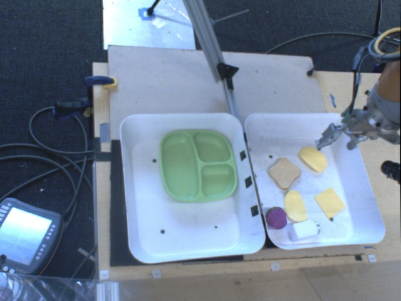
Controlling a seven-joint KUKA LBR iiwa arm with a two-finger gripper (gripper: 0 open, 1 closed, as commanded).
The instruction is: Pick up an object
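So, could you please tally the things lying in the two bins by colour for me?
Green: 1, the divided plate in the left bin
Yellow: 3, food pieces in the right bin
Tan: 1, the toast slice
Purple: 1, the round piece
White: 1, the block
Total: 7

You find the right white bin [366, 187] crowded in its lower half: a tan bread slice [284, 172], two pale yellow oval pieces [312, 159] [295, 205], a flat yellow square [329, 202], a purple ball [276, 217] and a white block [304, 230] lie near one another. Its upper left floor is open. In the left white bin [138, 231], a green divided plate [198, 165] takes the middle, leaving bare floor below it.
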